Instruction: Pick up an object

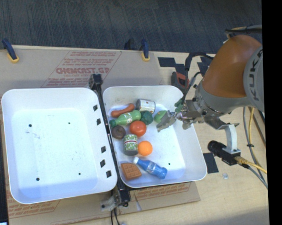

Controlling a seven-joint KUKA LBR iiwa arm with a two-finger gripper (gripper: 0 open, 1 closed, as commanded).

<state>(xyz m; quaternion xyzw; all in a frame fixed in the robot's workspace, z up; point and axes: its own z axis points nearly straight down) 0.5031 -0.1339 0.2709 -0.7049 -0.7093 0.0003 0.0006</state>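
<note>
My gripper reaches in from the right over the upper right part of the right bin. A small green object shows right at its tip; I cannot tell whether it is held. To the left lie a dark green piece, a green bottle, an orange carrot-like piece and a silver can. Below them sit a red tomato, a brown round thing, a small green and red can and an orange ball.
A blue bottle and a brown waffle-like piece lie near the right bin's front wall. The left bin stands beside it, with a black divider between them. Blue clamps hold the board's far edge.
</note>
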